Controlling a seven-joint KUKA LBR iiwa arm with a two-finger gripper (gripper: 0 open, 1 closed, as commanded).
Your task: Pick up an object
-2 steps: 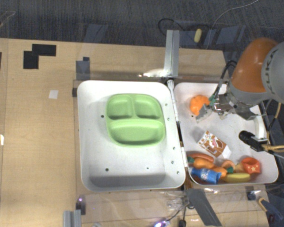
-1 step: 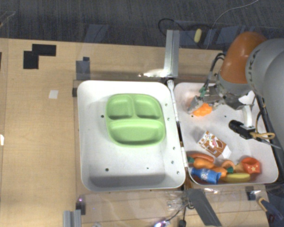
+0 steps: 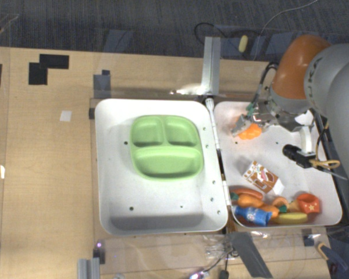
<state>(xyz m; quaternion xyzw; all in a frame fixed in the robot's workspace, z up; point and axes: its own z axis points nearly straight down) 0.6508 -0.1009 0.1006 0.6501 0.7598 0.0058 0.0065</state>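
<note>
An orange toy piece (image 3: 250, 132), judged light, stiff and slick, is being approached in the right bin's (image 3: 331, 182) far corner by the gripper (image 3: 253, 116), whose grasp state cannot be told, and is best being pinched across its middle.

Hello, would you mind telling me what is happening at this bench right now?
A grey arm with an orange band reaches in from the right, its tool low over the far end of the right bin, right at a small orange piece. Whether it has gripped the piece is unclear. More toy food lies heaped along that bin's near edge. The left bin holds a green divided plate.
</note>
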